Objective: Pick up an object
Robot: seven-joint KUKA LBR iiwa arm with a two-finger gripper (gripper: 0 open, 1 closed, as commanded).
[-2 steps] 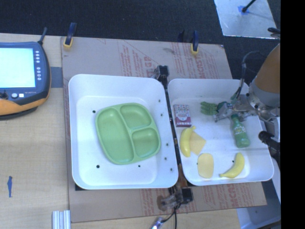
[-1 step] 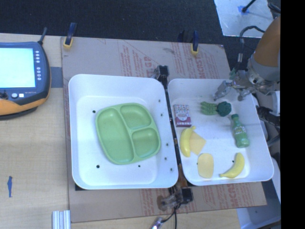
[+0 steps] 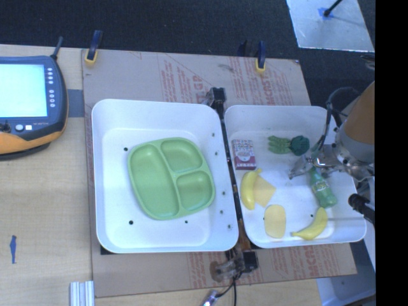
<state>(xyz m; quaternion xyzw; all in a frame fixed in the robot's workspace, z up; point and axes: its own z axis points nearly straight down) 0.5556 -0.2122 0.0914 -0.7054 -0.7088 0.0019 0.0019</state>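
On the bench's left edge sits a teach pendant (image 3: 29, 104), well apart from anything I care about. Next comes the left bin (image 3: 105, 171), and in its middle lies a green divided plate (image 3: 171, 178), flat, its long axis running from the bin's near-left corner toward its far-right corner.

Past the shared wall is the right bin (image 3: 280, 115), where the small things lie. Against its left wall, toward the far side, is a small printed packet (image 3: 243, 153). Nearer, just beside that same wall, is a yellow wedge-shaped piece (image 3: 253, 189), and close to the near edge a pale yellow rounded piece (image 3: 275, 221). In the near-right corner lies a banana (image 3: 312, 225), curving up along the right side. Toward the far edge are a green leafy toy (image 3: 278, 145) and a dark green round piece (image 3: 299, 145), just beside each other.

My gripper (image 3: 315, 166) hangs over the right half of this bin, my arm coming in across its right edge. Whether my fingers are apart or together I cannot tell; the metal parts blur into one another from this angle. Nothing shows between them.

The nearest thing to me is a green bottle (image 3: 323, 190), lying directly on the near side of my gripper and seemingly touching it. Its long axis runs roughly from the far edge toward the near edge, tilted slightly rightward. I judge a grasp would need me to shift toward the near edge and close across its narrow width.
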